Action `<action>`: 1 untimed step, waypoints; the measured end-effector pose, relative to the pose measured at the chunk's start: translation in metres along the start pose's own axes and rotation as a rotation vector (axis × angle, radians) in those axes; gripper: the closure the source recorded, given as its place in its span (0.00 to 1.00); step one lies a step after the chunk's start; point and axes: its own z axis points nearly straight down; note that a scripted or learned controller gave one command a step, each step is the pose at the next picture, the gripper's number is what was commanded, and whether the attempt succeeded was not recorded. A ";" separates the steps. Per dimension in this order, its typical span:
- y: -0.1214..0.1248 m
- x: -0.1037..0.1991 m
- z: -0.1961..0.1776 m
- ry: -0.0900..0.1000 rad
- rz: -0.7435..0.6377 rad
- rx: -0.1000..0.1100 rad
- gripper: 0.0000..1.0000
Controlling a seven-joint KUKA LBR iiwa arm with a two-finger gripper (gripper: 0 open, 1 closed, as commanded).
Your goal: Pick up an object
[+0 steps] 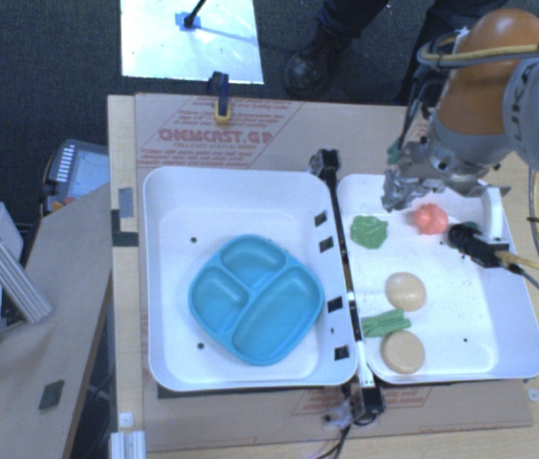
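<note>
Camera view: the pincer [396, 197] hangs over the far end of the right white bin [513, 328]; its state cannot be told. Within that bin, relative to the pincer: a green leafy toy [369, 230] just below, a pink lump [431, 219] beside it, two beige rounds [405, 291] nearer. A blue divided plate [253, 297] lies in the left white bin [169, 256].

A light blue divided plate [254, 298] is sitting in the left of 2 white bins [169, 208]. The right white bin [513, 323] is holding a green lump [369, 230], a pink-red piece [431, 219], 2 beige rounds [405, 291] and a green strip [385, 324]. The arm [499, 84] is showing grey with an orange band.
</note>
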 end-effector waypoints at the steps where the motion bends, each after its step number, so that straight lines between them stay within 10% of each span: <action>1: 0.010 0.044 0.007 -0.001 0.002 -0.001 1.00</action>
